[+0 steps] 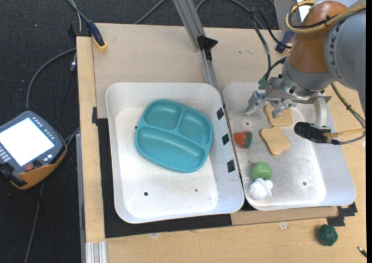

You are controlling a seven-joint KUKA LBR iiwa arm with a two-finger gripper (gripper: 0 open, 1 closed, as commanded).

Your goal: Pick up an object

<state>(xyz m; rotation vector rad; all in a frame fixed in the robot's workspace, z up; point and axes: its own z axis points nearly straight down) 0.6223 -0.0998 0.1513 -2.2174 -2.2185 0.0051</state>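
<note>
Pincer (268,102) tips blurred above toast (279,117)

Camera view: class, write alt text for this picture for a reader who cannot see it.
A grey robot arm reaches from the right, its gripper low over the right bin, close to two tan toast-like pieces. That bin also holds a small red item, a green item and a white one; the left bin holds a teal divided plate.
</note>
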